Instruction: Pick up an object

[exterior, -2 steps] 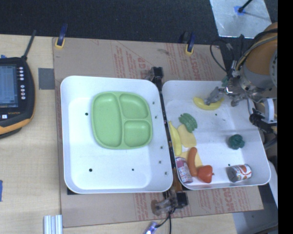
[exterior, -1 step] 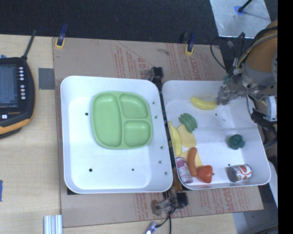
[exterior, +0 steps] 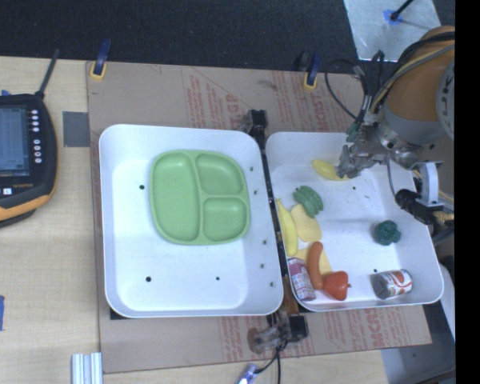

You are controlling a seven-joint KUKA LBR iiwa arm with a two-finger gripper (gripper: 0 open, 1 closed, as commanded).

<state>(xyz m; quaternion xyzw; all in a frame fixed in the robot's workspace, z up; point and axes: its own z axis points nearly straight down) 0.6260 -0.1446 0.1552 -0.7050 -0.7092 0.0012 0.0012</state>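
My gripper [exterior: 348, 169] reaches down into the back of the right bin [exterior: 348, 210], right at a small yellow piece [exterior: 325, 169] that lies by its tip. Whether the piece sits between the fingers is hidden by the wrist. In the same bin lie a green leafy toy [exterior: 308, 198], a yellow banana [exterior: 286, 226], a pale yellow piece [exterior: 306, 226], an orange carrot [exterior: 315, 256], a red tomato [exterior: 336, 284], a small can [exterior: 299, 279] by the left wall, a dark green ball [exterior: 386, 231] and a tipped can [exterior: 391, 283].
The left bin [exterior: 128, 254] holds a green divided plate [exterior: 198, 196]. A teach pendant [exterior: 12, 154] lies on the bench at far left. Cables hang off the arm near the right bin's far right rim.
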